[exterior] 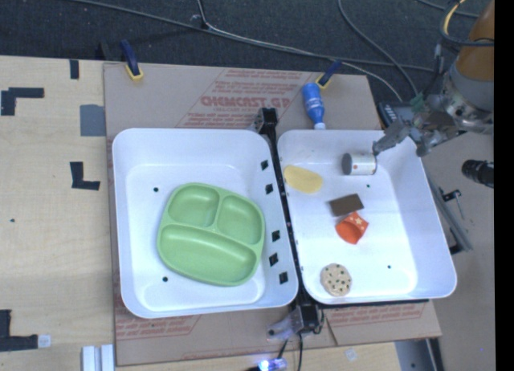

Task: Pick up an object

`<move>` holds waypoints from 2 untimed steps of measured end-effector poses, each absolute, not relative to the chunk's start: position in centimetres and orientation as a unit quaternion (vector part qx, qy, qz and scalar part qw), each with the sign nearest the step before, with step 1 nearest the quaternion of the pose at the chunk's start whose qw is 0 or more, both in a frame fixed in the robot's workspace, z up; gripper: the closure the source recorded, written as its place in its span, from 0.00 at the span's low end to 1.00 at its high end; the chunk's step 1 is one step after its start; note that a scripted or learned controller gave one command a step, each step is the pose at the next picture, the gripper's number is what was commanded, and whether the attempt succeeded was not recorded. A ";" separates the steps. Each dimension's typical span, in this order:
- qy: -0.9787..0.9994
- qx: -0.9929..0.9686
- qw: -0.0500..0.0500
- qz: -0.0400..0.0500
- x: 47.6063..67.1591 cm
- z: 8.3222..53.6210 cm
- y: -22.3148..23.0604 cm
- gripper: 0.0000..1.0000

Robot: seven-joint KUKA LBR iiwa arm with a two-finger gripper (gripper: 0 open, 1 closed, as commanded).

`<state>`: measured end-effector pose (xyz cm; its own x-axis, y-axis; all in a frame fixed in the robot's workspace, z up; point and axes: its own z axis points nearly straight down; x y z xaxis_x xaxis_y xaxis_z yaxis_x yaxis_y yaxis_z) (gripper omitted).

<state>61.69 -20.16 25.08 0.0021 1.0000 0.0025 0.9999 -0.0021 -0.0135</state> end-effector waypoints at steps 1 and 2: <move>-0.708 -0.707 0.000 0.001 61.9 25.9 -20.1 0.00; -0.708 -0.706 0.003 0.002 61.8 19.4 -19.7 0.00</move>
